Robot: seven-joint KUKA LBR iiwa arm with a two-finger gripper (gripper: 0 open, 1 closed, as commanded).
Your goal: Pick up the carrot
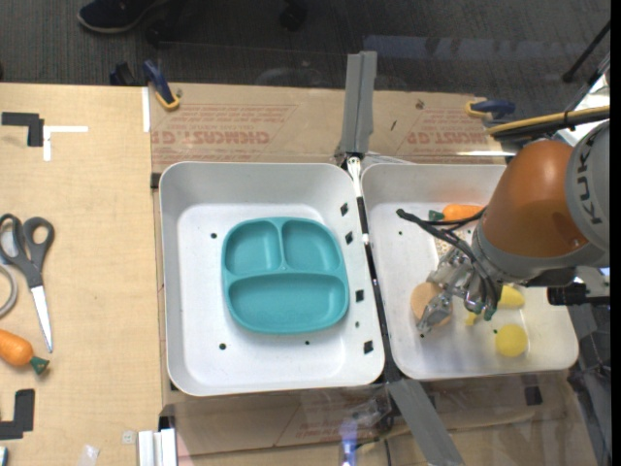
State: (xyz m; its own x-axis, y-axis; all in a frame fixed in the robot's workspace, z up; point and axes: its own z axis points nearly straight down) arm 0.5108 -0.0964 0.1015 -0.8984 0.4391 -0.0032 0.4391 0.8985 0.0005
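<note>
**Reaching the carrot tucked under the arm**

On the far left of the tabletop (pixel 87 260) lie a pair of scissors (pixel 29 270) and, below them at the edge, a small orange carrot-like toy (pixel 14 349); it sits well outside both bins and far from the arm.

The left bin (pixel 184 289) holds a teal divided plate (pixel 284 275), lying flat near its middle.

In the right bin (pixel 408 348) the carrot (pixel 462 213) lies near the back wall, an orange piece with a green end pointing left, partly covered by the arm's orange band (pixel 529 202). This is most likely the target, being within reach. The jaws (pixel 448 299) hang lower down in the bin, just beside a tan rounded object (pixel 423 301), and whether they are open or closed cannot be told from here. A yellow ball (pixel 511 339) and another yellow piece (pixel 510 297) lie to the right of the jaws.

The carrot is not gripped. To do this step well, the jaws should probably lift clear of the tan object, travel toward the back wall, and turn so they close across the carrot's narrow width, not along its length. Descending near the carrot's middle would leave room from the bin wall, which is close behind it and could block one finger.
</note>
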